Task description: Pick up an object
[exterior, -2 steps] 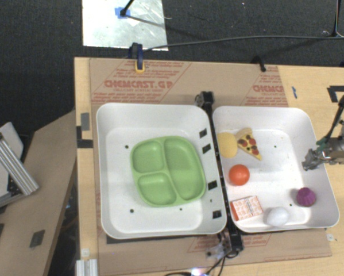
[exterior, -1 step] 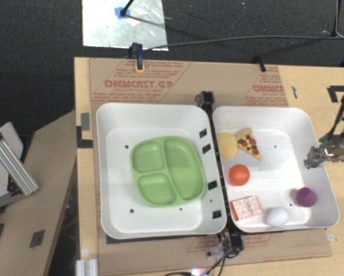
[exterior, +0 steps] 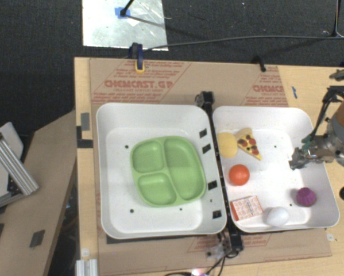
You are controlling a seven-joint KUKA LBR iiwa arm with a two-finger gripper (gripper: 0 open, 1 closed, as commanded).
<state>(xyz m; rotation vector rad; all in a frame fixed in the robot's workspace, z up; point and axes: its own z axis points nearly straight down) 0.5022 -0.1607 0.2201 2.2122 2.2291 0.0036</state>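
1. The gripper [exterior: 298, 158] hung over the right bin's [exterior: 286, 119] right side (finger spacing could not be told)
2. The purple ball [exterior: 306, 196] lay just nearer than it
3. The orange ball [exterior: 239, 175] sat well to its left

A dark carpeted floor [exterior: 34, 50] surrounds the wooden counter [exterior: 82, 96]. A brown printed cardboard sheet [exterior: 149, 79] covers the counter top. A shiny silver sheet [exterior: 126, 16] lies on the floor beyond it, with blue tape [exterior: 123, 12] on it. An aluminium rail [exterior: 11, 165] slants at left.
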